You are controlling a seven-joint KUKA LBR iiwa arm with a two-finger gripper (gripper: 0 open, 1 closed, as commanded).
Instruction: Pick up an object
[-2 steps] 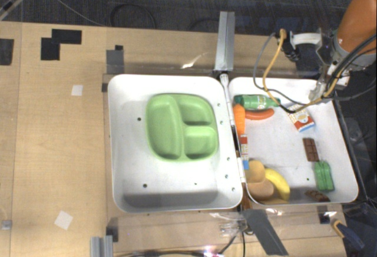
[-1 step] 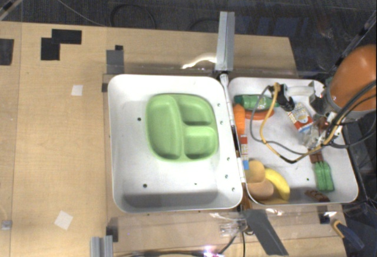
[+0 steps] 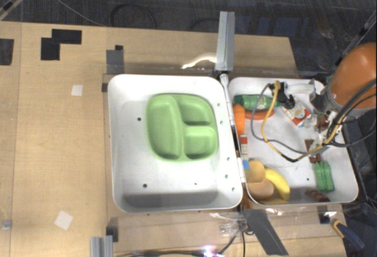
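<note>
From the camera view, the right bin [image 3: 347, 191] carries the candidates: a carrot [image 3: 238, 117] lying along its left wall, a green bottle [image 3: 253, 101] near the far left corner, a banana [image 3: 277, 183] and a tan rounded piece [image 3: 258, 178] touching each other in the near left corner, and a green ridged block [image 3: 323, 175] near the near right edge. A yellow-and-black cable [image 3: 268, 132] loops across the bin's middle. These look like light, stiff plastic toys, smooth and likely slippery; the banana seems the easiest take, pinched across its narrow middle, since its outer side has free room. The carrot sits tight against the wall and offers little space for a finger there.

The arm's orange band [image 3: 356, 76] hangs over the bin's far right corner, and the gripper [image 3: 315, 114] below it is a cluttered blur, so I cannot tell its state. The left bin [image 3: 118, 132] holds a green divided tray [image 3: 179, 126], centred, well clear of the walls. The wooden bench [image 3: 53, 150] around both bins is flat.
</note>
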